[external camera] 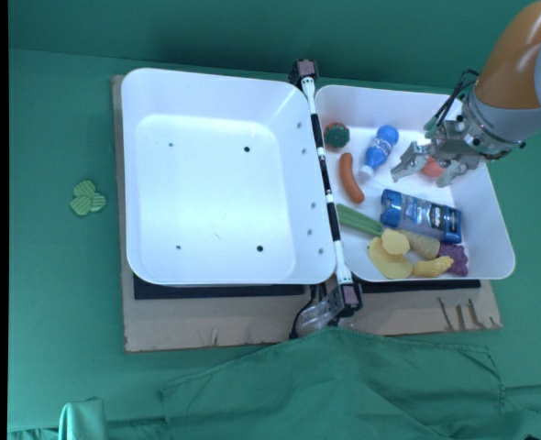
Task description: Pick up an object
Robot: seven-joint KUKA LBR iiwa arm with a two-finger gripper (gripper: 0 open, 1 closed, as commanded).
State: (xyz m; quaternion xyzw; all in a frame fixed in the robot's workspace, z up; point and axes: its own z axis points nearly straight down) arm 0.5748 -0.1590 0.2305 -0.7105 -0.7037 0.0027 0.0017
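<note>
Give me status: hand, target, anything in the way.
Hand open, low in right bin, over a small red object, not gripped. Blue bottle close on one side, blue packet just beyond.

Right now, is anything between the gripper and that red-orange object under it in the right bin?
Nothing visible. The gripper hangs right over the red-orange object; the blue-capped bottle and blue packet lie apart from it.

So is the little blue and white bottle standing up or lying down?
Lying down. The small blue and white plastic bottle rests on its side on the right white bin's floor.
</note>
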